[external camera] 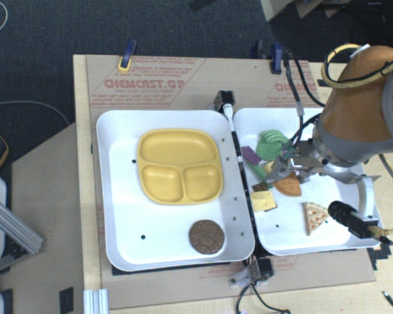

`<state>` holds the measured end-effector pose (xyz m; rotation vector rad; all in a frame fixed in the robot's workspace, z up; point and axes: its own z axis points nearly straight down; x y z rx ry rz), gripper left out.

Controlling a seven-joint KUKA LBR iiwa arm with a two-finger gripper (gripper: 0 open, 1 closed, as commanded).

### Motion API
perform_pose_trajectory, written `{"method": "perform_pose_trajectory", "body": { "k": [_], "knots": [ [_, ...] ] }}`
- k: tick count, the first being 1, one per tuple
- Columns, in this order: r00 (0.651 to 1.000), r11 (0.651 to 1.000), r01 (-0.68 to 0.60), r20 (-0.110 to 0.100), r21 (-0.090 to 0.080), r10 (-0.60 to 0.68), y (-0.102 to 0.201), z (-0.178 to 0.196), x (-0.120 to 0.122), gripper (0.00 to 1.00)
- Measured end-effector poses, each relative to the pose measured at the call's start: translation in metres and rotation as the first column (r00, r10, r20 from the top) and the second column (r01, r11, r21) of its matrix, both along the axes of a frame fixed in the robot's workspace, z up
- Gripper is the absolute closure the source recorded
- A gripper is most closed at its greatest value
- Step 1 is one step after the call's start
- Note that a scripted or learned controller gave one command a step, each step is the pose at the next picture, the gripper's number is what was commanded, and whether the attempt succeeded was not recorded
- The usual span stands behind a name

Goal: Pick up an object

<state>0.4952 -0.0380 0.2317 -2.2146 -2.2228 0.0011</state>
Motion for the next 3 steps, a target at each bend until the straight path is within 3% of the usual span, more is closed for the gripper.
{"method": "perform_pose_trajectory", "body": {
  "k": [1,2,3],
  "knots": [
    [1.0,1.0,0.002,0.005,-0.003,-0.002,-0.001,-0.009,0.018,1.0],
    [1.0,1.0,0.006,0.0,-0.002,-0.006,-0.012,-0.01,0.004,1.0],
    [1.0,1.0,0.003,0.005,-0.003,-0.003,-0.012,-0.005,0.008,1.0]
  ]
}}
